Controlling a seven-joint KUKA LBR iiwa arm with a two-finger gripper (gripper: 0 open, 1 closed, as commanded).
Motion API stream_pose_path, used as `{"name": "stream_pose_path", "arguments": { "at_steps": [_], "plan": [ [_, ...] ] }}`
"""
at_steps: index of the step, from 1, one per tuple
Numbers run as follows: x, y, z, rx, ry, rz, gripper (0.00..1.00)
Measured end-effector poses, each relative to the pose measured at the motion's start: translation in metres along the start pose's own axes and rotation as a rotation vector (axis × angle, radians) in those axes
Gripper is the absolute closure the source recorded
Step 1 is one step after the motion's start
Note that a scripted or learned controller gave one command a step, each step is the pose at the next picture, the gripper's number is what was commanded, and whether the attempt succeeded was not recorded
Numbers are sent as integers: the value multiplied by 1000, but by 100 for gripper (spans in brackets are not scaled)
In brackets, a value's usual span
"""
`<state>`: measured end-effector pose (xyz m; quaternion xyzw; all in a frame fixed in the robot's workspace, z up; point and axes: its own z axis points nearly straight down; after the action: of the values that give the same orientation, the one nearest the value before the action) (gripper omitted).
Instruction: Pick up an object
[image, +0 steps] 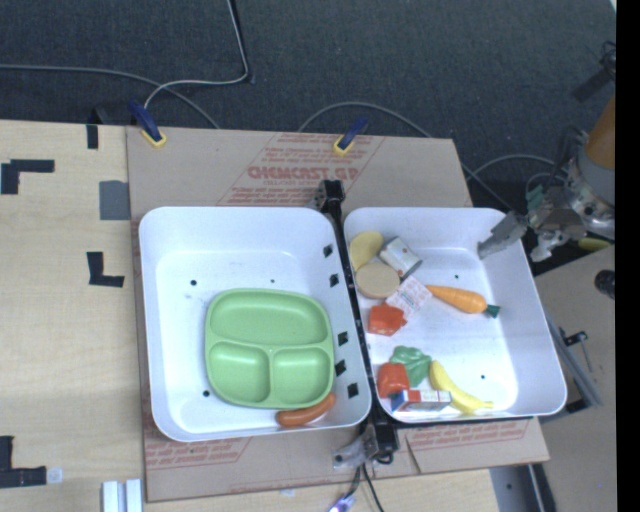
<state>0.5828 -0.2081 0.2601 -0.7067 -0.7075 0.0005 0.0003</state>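
The right bin holds several toy foods: a carrot, a banana, a green leafy piece, a tan disc, a yellow piece and two red pieces. A small white and grey box and a white and red packet lie among them. My gripper hangs over the bin's upper right corner, above and to the right of the carrot, touching none of the objects. Nothing shows in its grasp.
In the left bin lies a green divided plate, with an orange-brown sausage by the front wall. A flat white, blue and red box rests at the right bin's front edge. Cables run across the dark floor behind the bench.
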Motion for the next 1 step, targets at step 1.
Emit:
{"name": "stream_pose_path", "arguments": {
  "at_steps": [1],
  "plan": [
    [-14,83,102,4,1,-1,0]
  ]
}}
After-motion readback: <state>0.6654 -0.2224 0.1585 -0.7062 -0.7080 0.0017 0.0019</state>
